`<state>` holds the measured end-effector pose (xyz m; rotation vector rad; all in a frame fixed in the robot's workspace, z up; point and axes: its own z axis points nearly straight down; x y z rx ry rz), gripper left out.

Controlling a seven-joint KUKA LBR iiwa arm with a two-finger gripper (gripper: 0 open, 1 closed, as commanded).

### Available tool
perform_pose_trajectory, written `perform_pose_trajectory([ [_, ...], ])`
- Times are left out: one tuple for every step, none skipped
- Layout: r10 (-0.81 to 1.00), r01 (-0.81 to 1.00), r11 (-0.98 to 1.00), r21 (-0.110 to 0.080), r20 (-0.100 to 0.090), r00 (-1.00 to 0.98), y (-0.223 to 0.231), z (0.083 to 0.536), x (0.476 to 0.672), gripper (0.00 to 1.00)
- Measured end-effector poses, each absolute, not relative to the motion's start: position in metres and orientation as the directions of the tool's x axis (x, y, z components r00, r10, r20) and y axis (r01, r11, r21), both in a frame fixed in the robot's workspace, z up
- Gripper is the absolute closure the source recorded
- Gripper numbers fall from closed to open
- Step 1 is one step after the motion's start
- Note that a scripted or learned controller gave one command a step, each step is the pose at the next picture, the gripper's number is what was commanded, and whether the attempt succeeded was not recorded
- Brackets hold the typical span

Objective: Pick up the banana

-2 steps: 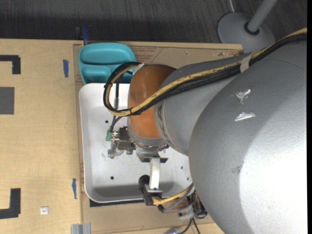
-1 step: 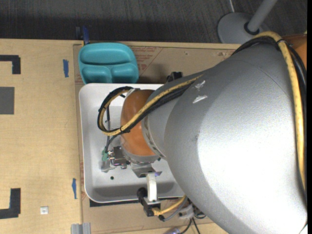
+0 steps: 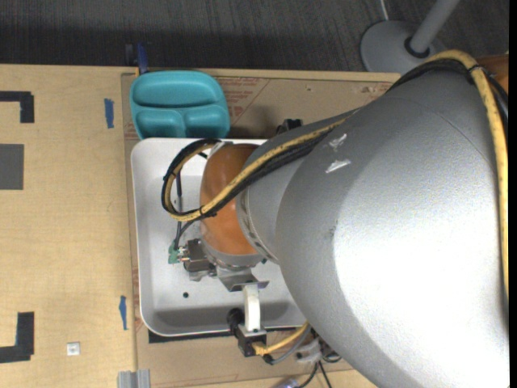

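The bench [image 3: 65, 217] is lying brown and flat on the left, and it is carrying three little bits of blue tape [image 3: 109, 111] near its left side.

Next, one teal plastic holder [image 3: 179, 103] is sitting on the bench, touching the top edge of the white bin [image 3: 153, 241]. I am counting one white bin here. Its left side and bottom left corner are showing bare white floor.

Inside the bin, one bundle of black and yellow cables [image 3: 174, 188] is looping near the top left corner.

One big grey arm [image 3: 388, 217] is reaching in from the right and covering most of the bin. Its one orange band [image 3: 222, 200] is hanging over the middle of the bin. The gripper [image 3: 234, 285] is pointing down near the bottom edge of the bin. I cannot tell if it is spread, pressed together, or pinching something, because the arm is hiding it.

I cannot tell where the banana is. It may be lying under the arm, inside the bin.

So I am guessing the job is not done yet. The arm is working low in the bin, but nothing is showing a banana being lifted. Grabbing it and lifting it are probably both left to do.

One grey round stand [image 3: 388, 45] is sitting on the floor past the bench's top right corner.
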<state>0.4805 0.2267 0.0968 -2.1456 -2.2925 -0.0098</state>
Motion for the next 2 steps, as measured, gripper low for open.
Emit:
perform_pose_trajectory([
  [0.998,0.998,0.066,0.004,0.005,-0.066,0.2269,0.1064,0.4805,1.0],
  [0.998,0.998,0.065,0.004,0.006,-0.065,0.2272,0.1159,0.4805,1.0],
])
